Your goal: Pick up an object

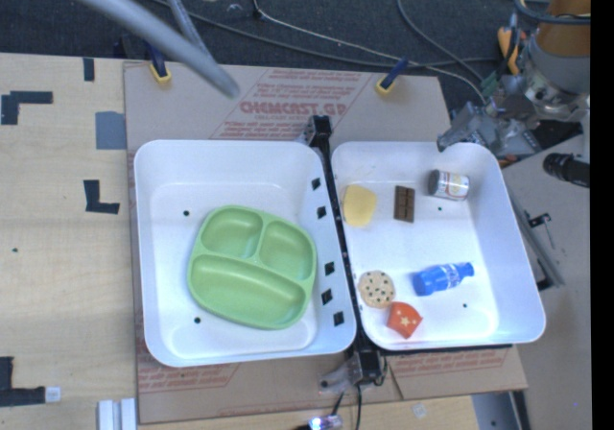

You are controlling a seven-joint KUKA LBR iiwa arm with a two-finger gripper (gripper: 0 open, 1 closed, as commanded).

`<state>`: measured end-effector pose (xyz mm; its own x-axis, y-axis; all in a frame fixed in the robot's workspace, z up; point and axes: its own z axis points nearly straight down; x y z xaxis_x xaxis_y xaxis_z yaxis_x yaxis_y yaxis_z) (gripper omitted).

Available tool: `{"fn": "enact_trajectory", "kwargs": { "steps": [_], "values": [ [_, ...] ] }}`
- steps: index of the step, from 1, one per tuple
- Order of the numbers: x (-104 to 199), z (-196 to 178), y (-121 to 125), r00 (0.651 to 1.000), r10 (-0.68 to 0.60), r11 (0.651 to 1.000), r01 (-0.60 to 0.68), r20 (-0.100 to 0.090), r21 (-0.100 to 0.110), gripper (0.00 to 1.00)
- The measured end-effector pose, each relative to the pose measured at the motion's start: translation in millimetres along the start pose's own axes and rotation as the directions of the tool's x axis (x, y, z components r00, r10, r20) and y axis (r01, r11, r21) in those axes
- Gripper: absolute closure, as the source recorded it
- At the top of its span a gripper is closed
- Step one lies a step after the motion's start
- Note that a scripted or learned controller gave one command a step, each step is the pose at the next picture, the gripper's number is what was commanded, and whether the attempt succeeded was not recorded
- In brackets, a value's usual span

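Fingers: state impossible to tell; gripper [470,135] hovering at the right bin's [518,284] upper right rim, nothing visibly held.
Nearest target: small can [448,184] on its side, just below the gripper.
Risk: likely to roll off under a slanted approach; rim collision possible.
Right bin: can, yellow piece [360,205], brown bar [405,203], cookie [376,288], blue bottle [442,277], red piece [405,320].
Left bin [158,169]: green divided plate [253,267].
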<state>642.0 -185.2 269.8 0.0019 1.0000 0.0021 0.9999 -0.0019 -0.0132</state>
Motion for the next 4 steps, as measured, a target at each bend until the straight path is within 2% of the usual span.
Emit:
{"fn": "enact_trajectory", "kwargs": {
  "steps": [1,3,4],
  "values": [
    [0.6,-8.0,2.0,1.000,-0.003,1.000,0.003,0.003,-0.012,0.00],
    [-8.1,108.1,-1.7,1.000,-0.003,1.000,0.003,0.003,-0.007,0.00],
    [-3.1,172.5,-5.0,1.000,-0.003,1.000,0.003,-0.001,0.002,0.00]
  ]
}}
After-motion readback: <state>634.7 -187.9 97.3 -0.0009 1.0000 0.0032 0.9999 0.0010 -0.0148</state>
